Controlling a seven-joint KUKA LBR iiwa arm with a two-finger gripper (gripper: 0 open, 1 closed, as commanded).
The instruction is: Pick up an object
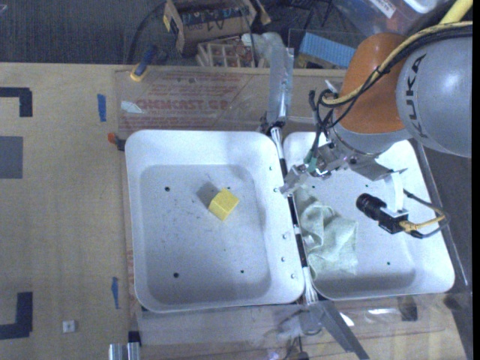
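1. Right bin [431,272], one of two: a shallow white tray at the near right. It holds one crumpled pale cloth [328,236], lying against the left wall and spreading toward the middle of the floor.
2. Gripper [300,180], one: mine, low over the right bin's far-left corner, just above the top edge of the cloth and close to the divide between the bins. Whether it is open, closed or gripping anything I cannot tell; the metal parts blur together there.
3. Black fitting with yellow cable [381,211], one: part of my wrist assembly, hanging over the middle of the right bin, beside the cloth.
4. Left bin [150,152], second of two: the same shallow white tray, touching the right bin along their shared edge. It holds one yellow block [223,204], slightly left of and above the floor's centre, well apart from my gripper.
5. Arm [435,88], one: grey with an orange band, entering from the far right over the right bin.
6. Bench [60,201], one: pale wood, bearing both bins, with blue tape marks on its left part.
7. Clutter beyond the bench, far edge: boxes and cables, uncounted.
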